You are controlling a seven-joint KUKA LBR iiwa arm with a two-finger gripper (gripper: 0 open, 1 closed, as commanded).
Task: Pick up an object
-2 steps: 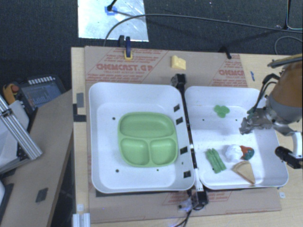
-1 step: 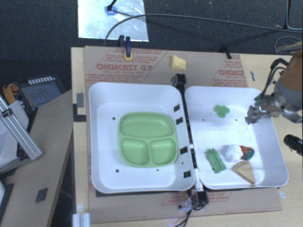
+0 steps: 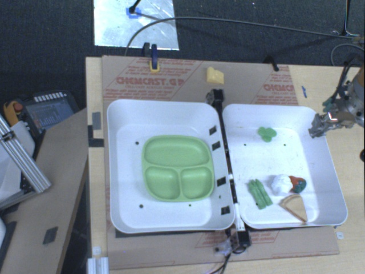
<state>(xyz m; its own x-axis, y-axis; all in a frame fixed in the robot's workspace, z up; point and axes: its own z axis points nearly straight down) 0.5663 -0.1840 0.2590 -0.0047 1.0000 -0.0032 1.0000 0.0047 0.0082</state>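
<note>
We see the arm poking in at the right edge of the frame, its gripper [image 3: 319, 124] hovering over the right rim of the right bin [image 3: 319, 210], tilted down toward the left. Whether it is spread or pressed together, we cannot tell. Nothing sits between it. In that bin: a green blob [image 3: 266, 133] upper middle, and low down 1 green bean bundle [image 3: 259, 193], a white-and-red piece [image 3: 284, 184] and a tan wedge [image 3: 294, 206]. The left bin [image 3: 122, 153] carries a green 3-compartment tray [image 3: 177, 168].
</note>
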